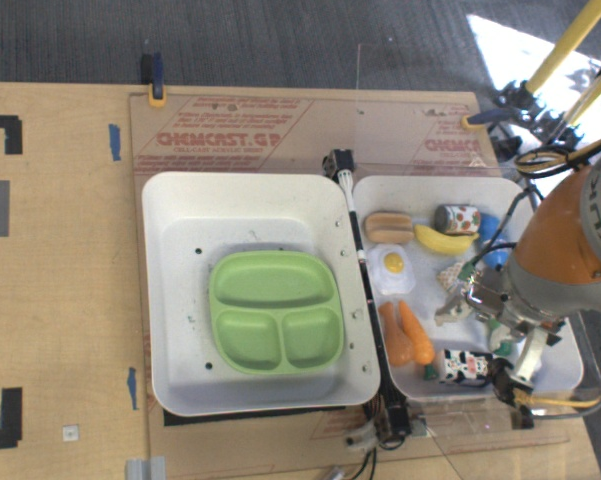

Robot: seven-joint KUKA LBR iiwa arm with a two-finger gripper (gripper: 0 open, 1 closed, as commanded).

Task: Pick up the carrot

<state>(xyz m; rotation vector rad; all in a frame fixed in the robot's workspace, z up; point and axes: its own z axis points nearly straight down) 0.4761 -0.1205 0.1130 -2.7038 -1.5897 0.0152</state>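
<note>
The carrot (pixel 408 332) lies at about 8 o'clock in the right bin (pixel 572 373), just below the fried egg (pixel 394 264), while the gripper (pixel 460 303) hovers beside it toward 3 o'clock, its grasp impossible to tell from here.

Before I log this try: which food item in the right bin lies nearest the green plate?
The carrot, the orange piece along the right bin's left wall. The fried egg, hot dog and banana sit farther back or right.
</note>
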